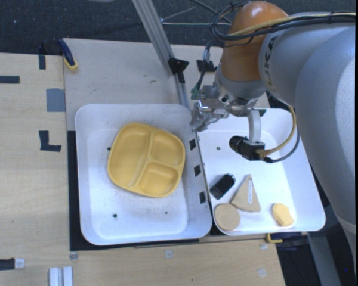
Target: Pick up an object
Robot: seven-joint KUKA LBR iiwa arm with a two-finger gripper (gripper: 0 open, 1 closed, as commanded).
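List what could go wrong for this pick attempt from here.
1. The gripper sits over the divider between the bins, apart from every object, so a straight descent would likely hit a bin rim.
2. The black block, wedge and round disc crowd together; grasping one may nudge the others.
3. The yellow tray looks wide and shallow, probably hard to pinch.

left bin (89, 219): tray (147, 158) mid, margins free | right bin (298, 177): centre free
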